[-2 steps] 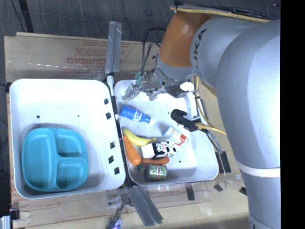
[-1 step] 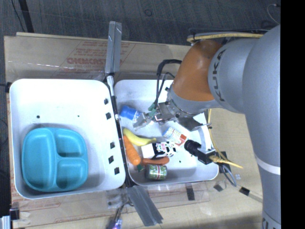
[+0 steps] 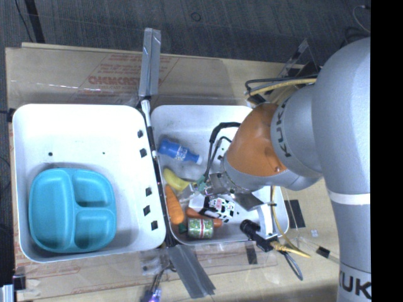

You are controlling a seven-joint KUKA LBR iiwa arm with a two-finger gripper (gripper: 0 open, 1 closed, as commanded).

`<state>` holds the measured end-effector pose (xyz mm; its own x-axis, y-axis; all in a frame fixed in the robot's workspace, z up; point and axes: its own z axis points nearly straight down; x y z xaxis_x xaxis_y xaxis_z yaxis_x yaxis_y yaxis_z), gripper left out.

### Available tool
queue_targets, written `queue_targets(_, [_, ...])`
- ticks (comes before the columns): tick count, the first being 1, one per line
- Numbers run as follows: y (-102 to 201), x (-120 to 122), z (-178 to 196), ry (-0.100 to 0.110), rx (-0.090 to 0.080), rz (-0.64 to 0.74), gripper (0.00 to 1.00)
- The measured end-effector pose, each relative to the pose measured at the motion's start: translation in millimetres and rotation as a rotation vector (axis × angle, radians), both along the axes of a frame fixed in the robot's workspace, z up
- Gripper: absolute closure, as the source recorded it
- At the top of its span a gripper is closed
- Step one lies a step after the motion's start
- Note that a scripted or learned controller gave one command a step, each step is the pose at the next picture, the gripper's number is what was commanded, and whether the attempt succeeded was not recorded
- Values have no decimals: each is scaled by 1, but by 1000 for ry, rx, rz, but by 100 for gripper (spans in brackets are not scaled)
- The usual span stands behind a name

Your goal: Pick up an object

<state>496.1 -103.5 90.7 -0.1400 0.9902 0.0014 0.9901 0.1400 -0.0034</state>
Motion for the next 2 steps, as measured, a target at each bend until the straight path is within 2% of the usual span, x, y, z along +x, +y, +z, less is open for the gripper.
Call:
queue_targets(1, [0,1,10,0,0,6,100])
queue_targets(2, [15,51,102,-2,0,-4,100])
